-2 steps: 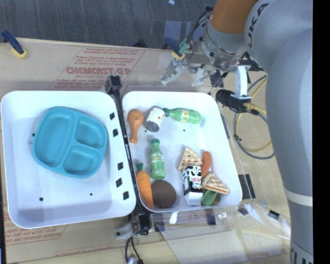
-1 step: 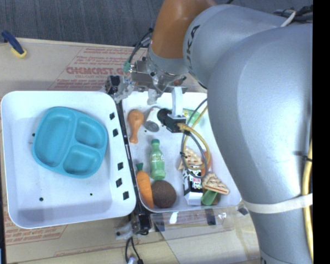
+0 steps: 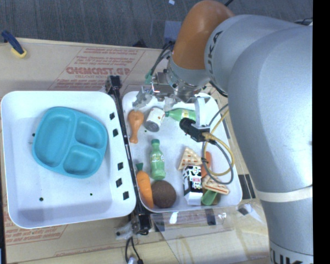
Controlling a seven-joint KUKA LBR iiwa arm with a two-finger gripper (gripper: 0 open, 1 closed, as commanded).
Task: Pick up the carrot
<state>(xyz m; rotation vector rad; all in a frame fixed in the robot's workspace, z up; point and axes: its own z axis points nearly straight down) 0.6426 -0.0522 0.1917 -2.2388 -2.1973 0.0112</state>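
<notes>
While tool (image 3: 154, 95) hovers: one carrot (image 3: 144, 185), one green bottle (image 3: 157, 159), two bins (image 3: 11, 164).

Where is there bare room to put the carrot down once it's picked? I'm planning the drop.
Bare floor rings the blue divided plate in the left white bin, widest along its near edge. The right white bin is crowded: orange carrot, green bottle, brown ball.

Bright, even overhead light, slightly soft focus throughout. The shallow white plastic bins (image 3: 11, 164) glare palely. The big grey arm (image 3: 264, 103) looms blurred at right.
</notes>
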